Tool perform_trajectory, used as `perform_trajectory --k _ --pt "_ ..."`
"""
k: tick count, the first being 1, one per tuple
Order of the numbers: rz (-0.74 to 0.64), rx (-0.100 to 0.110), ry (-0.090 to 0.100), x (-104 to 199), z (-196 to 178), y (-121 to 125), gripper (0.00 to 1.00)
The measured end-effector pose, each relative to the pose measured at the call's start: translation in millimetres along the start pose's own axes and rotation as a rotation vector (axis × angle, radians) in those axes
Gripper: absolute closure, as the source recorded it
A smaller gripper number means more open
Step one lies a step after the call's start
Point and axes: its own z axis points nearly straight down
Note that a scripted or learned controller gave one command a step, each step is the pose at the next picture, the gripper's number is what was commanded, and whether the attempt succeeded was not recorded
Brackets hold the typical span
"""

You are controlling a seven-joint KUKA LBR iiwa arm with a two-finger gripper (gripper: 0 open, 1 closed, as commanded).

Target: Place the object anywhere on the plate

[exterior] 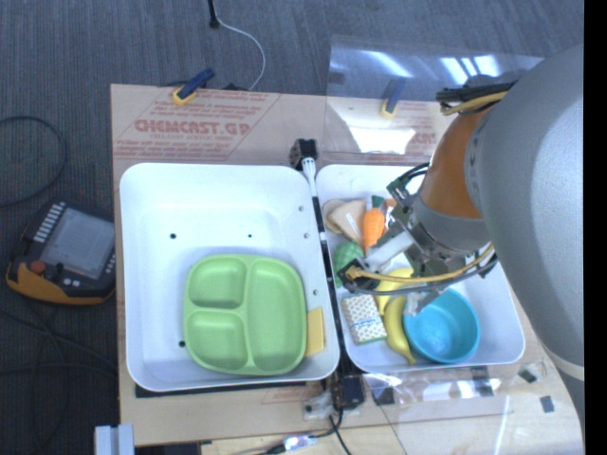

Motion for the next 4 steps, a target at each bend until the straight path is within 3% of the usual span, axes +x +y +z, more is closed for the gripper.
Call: perform_trajectory --k 4 --pt "0.0 0.0 0.0 0.0 0.0 0.0 0.0"
